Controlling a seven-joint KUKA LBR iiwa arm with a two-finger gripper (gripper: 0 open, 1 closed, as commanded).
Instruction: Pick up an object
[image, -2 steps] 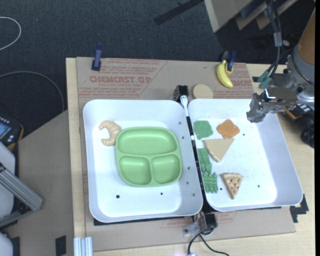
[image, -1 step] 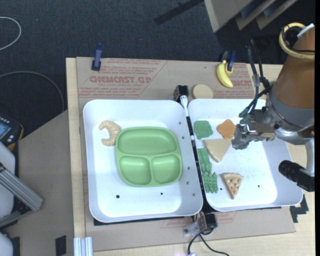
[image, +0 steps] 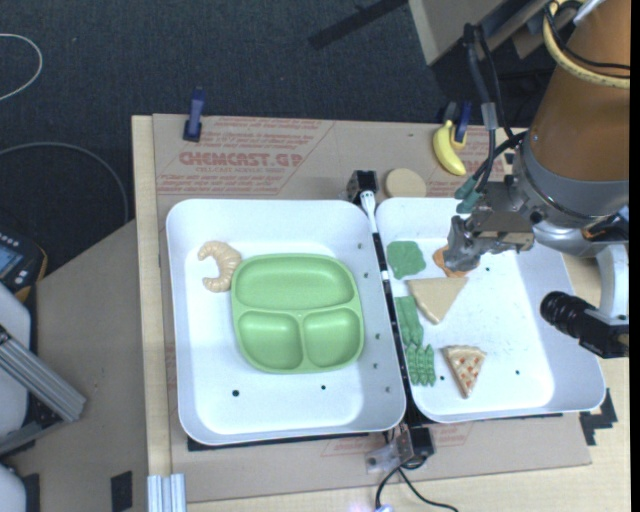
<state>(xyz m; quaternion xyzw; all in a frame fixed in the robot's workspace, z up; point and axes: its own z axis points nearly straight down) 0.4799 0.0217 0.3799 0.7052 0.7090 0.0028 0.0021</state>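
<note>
The left bin (image: 190, 300) held a croissant (image: 218, 264) near its upper-left wall and a green divided tray (image: 297, 312) at its centre, with bare floor along the bottom edge. The right bin (image: 530, 380) held a green leaf piece (image: 405, 259), a bean pod (image: 416, 345), a tan wedge (image: 437, 296) and a pizza slice (image: 464, 368); its right half lay open. The pincer (image: 462, 256) sat over an orange object (image: 441, 260); whether it was spread could not be told. The tabletop (image: 240, 157) board read "CHEMCAST".

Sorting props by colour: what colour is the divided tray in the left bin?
Light green divided tray, clearest in the camera view.
</note>
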